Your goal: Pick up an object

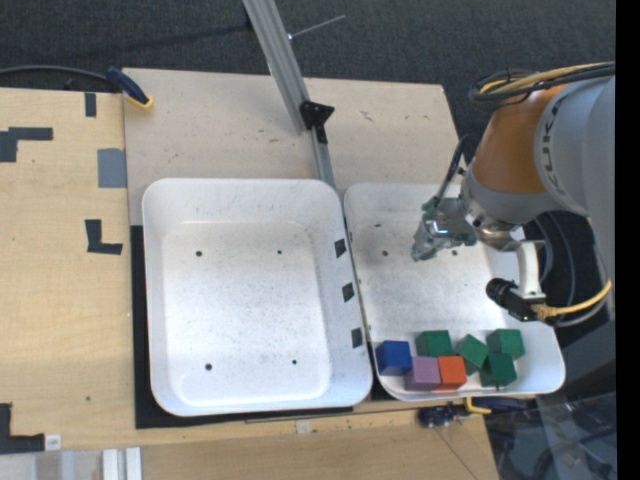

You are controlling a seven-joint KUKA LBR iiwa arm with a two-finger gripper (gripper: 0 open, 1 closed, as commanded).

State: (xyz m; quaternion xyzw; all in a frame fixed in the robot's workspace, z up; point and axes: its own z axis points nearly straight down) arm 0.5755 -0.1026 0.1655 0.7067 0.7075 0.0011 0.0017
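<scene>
Above the right bin (pixel 400 218) hangs the tool (pixel 432 238) (grip state unclear); blocks (pixel 452 359) cluster well below it, apart, at the bin's near edge.

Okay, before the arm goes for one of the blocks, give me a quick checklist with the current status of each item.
1. Blocks within the right bin: ok, all clustered along its near edge.
2. Gripper above the blocks: not ok, it sits over bare bin floor, farther back than the cluster.
3. Gripper carrying nothing: cannot tell.
4. A block with free sides: ok, the blue block sits at the cluster's left end, one side open.
5. Tight packing: not ok, the purple block and orange block touch.
6. Path down to the cluster: ok, nothing between.
</scene>
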